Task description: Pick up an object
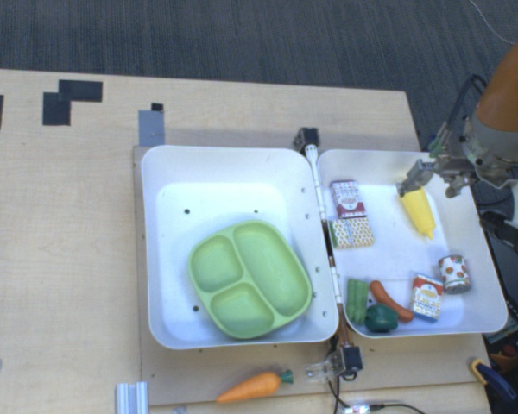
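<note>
Camera view, nearest first: an orange carrot (252, 387) lies on the bench outside the bins. Left bin (160, 231) holds a green divided plate (249, 279). Right bin (490, 304) holds a tomato can (453, 273), small cartons and vegetables. Farther back, the gripper (433, 178) stands open just above a yellow corn cob (420, 212), nothing between its fingers.

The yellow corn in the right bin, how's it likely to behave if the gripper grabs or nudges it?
The corn looks rounded and tapered, so a nudge may well roll it sideways on the smooth floor of the bin. It appears to be a moulded toy, probably stiff and light. Its curved sides could slip out of the gripper unless gripped across the middle.
</note>
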